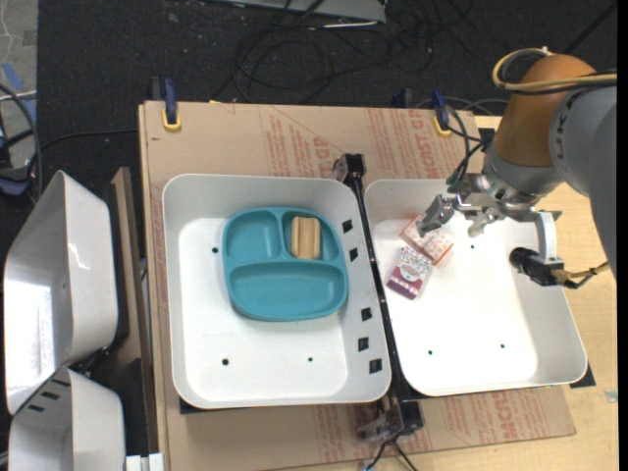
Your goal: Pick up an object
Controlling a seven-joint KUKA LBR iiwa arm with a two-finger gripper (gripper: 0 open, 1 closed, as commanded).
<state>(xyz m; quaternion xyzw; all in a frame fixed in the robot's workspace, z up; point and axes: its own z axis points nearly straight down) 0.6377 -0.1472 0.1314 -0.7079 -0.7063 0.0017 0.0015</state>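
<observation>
Nearest candidate: a pink-and-white packet [430, 247] is lying flat in the right bin [491, 361], near that bin's left wall; a purple packet [408, 273] is lying against its lower-left edge, touching or overlapping, I cannot tell which. The hand [456, 220] is hovering just to the packet's upper right, fingers standing wide with nothing between them.

Risks, as judged: the hand is sitting off-centre from the packet, so a straight descent is likely to close on one corner or on bare bin floor; the packet is looking thin and flat, so the fingers are liable to slide over it; the purple packet is crowding it, so one finger may land on both and push them apart or drag them; the bin wall is limiting room on the left side.

Surroundings: the left bin [196, 361] is holding a teal divided plate [280, 292] with a wooden block [305, 236] in its upper-right compartment, well apart from the hand; both bins are resting on a cardboard-covered surface [265, 135]; nothing else is obstructing the approach.
</observation>
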